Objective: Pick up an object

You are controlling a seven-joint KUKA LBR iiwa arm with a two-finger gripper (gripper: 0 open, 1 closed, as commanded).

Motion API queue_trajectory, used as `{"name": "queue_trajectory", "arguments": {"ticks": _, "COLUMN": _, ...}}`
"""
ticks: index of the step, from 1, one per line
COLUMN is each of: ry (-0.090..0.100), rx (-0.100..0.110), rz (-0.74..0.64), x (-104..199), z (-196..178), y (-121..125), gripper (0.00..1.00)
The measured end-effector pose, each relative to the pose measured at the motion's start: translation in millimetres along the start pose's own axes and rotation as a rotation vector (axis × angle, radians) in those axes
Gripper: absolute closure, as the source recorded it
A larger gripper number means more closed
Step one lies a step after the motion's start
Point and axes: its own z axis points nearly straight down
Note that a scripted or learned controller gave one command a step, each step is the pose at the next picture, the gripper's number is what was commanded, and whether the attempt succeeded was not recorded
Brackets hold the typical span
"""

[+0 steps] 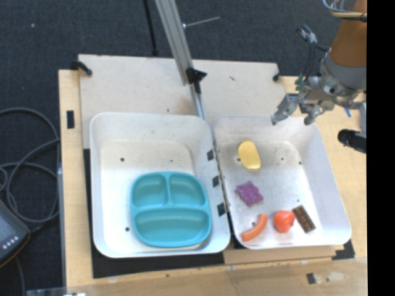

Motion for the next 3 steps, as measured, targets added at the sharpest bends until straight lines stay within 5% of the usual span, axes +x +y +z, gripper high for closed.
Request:
{"name": "queue_trajectory", "arguments": {"ticks": 1, "ry": -0.001, "rx": 0.0, "rz": -0.001, "x": 0, "z": 0, "y": 0, "gripper": 0.0}}
{"name": "queue_trajectory", "arguments": {"ticks": 3, "ry": 0.0, "rx": 0.004, "rz": 0.004, "x": 1, "z": 86, "y": -9, "gripper": 0.0}}
